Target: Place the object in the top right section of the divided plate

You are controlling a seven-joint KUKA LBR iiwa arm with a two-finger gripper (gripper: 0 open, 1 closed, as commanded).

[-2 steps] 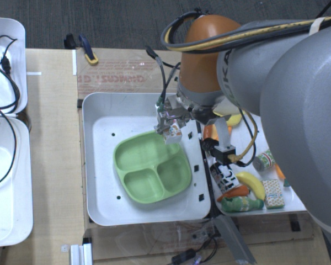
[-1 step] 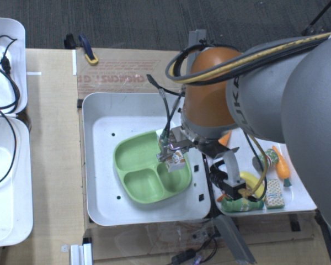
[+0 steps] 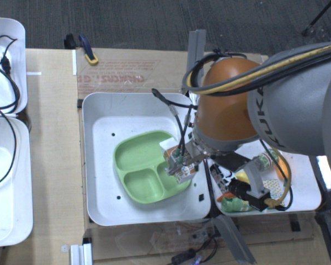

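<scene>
A light green divided plate [image 3: 145, 168] lies tilted in the left white bin [image 3: 99, 148]. It has one long section along its upper left and two smaller sections below. My gripper [image 3: 179, 164] hangs under the orange wrist band [image 3: 229, 98], right over the plate's right rim. A small orange and white object [image 3: 183, 171] sits at the gripper's tip, over that rim. Whether it is gripped or merely lying there I cannot tell. The arm hides the rest of the plate's right edge.
The right bin [image 3: 303, 197] holds several items, among them a yellow piece [image 3: 242, 176], a green piece [image 3: 234, 204] and a small can [image 3: 266, 160]. A blue-handled tool [image 3: 87, 49] lies on the bench at the back. White trays with black cables [image 3: 3, 87] stand at the left.
</scene>
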